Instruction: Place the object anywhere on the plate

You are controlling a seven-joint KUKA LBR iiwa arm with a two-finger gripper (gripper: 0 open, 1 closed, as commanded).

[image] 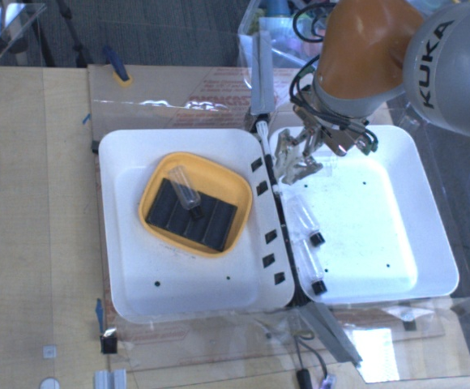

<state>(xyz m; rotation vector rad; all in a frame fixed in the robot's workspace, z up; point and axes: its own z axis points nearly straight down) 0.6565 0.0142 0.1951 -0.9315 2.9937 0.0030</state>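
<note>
A yellow plate [228,181] sits in the left bin [138,286]. On it lies a black ridged slab [196,215], and a small clear tube [186,188] with a dark end rests across the slab's upper left. My gripper [296,157] hangs under the orange wrist, over the far left corner of the right bin [381,217], right of the plate. I see nothing held in it. A clear tube with a black cap [306,228] lies in the right bin below the gripper, and another one [313,277] lies nearer the front.
A ridge with black tabs [271,235] runs between the two bins. A grey upright post [261,79] stands just behind the bins' shared corner, close to the gripper. Clutter and cables sit behind the right bin. Bare wooden bench lies to the left.
</note>
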